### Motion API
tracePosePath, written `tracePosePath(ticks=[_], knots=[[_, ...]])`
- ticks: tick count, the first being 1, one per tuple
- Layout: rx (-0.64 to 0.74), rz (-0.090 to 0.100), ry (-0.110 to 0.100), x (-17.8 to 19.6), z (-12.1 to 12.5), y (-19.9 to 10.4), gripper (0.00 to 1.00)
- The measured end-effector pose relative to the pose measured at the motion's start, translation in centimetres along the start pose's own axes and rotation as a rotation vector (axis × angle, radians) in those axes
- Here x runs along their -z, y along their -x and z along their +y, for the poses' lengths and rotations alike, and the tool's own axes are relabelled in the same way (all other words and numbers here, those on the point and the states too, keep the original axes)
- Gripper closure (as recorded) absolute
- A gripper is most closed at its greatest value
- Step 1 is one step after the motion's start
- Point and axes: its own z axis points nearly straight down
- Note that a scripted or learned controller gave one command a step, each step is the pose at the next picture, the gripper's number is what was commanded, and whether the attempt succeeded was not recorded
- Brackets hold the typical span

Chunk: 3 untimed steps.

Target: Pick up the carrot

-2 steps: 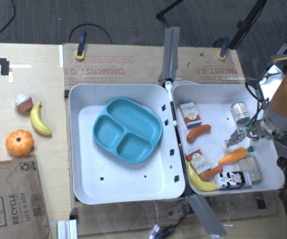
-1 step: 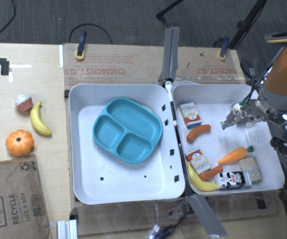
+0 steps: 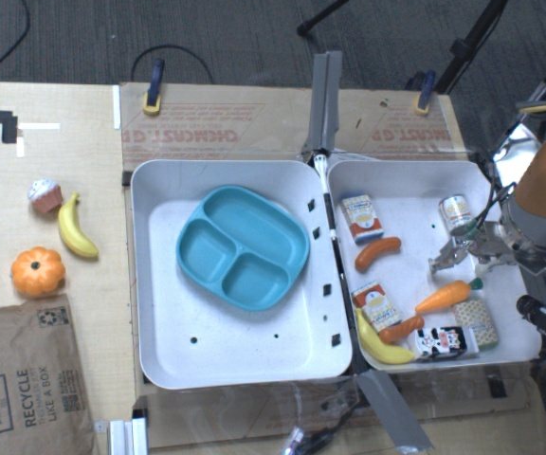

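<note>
The carrot (image 3: 443,297) lay in the right bin (image 3: 408,180), toward its right side, tilted so that the thick end with a bit of green pointed up and right and the thin tip pointed down and left. A sponge-like pad (image 3: 475,321) sat just beside it below, and a small printed carton (image 3: 441,341) lay near its tip. A sausage (image 3: 401,328) and a banana (image 3: 379,341) rested further left along the bin's front edge, with two juice boxes (image 3: 362,218), another sausage (image 3: 378,251) and a tin can (image 3: 455,212) spread over the rest of the bin.

The gripper (image 3: 455,254) hung just above and slightly left of the carrot, not touching it. Whether the jaws were open or closed could not be told from this angle, and nothing showed between them.

The carrot looked like a toy one: probably light, stiff and rather smooth, so it would likely slide or roll out of a poor pinch. Its taper made the thin tip a bad place to hold. The best hold seemed to be across the thick middle, jaws set square to its long axis, where neither neighbour crowded it. The left bin (image 3: 159,282) held only a blue divided plate (image 3: 243,246).
</note>
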Motion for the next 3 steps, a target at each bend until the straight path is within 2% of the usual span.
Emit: tracePosePath(ticks=[1,2,3], knots=[[0.008,-0.012,0.001,2.8,5.1,-1.7,0.0],[0.239,-0.011,-0.001,-0.2,0.3,-3.0,0.0],[0.321,-0.011,-0.002,-0.2,-6.7,-3.8,0.0]])
